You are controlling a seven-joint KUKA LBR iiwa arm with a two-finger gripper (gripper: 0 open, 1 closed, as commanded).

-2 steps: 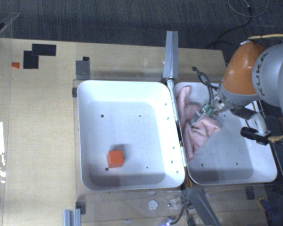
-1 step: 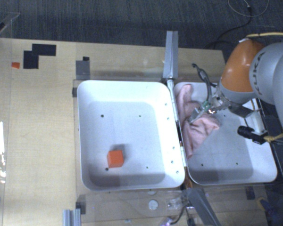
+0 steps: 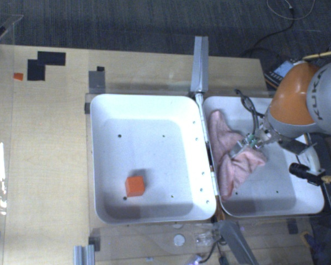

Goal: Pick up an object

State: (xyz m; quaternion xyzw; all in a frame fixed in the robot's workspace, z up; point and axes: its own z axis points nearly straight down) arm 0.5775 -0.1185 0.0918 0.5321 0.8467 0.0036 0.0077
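Orange block [image 3: 135, 186] sits lower left in the left bin [image 3: 105, 148]. At right, the gripper [image 3: 251, 142] presses into a pink cloth [image 3: 231, 159] in the right bin [image 3: 298, 203], its opening impossible to tell. Grasping looks underway; lifting cleanly comes next.

A robotics lab: a pale wooden bench [image 3: 44, 164] bearing two shallow white bins [image 3: 99, 164] clamped by metal brackets [image 3: 199, 65], black marker patches [image 3: 43, 64] far left, loose cables [image 3: 289, 7] over grey carpet beyond

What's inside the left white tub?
The left bin holds one small orange block near its front, on bare white floor with a few dark dots. Nothing is visibly hidden except whatever lies beneath the block.
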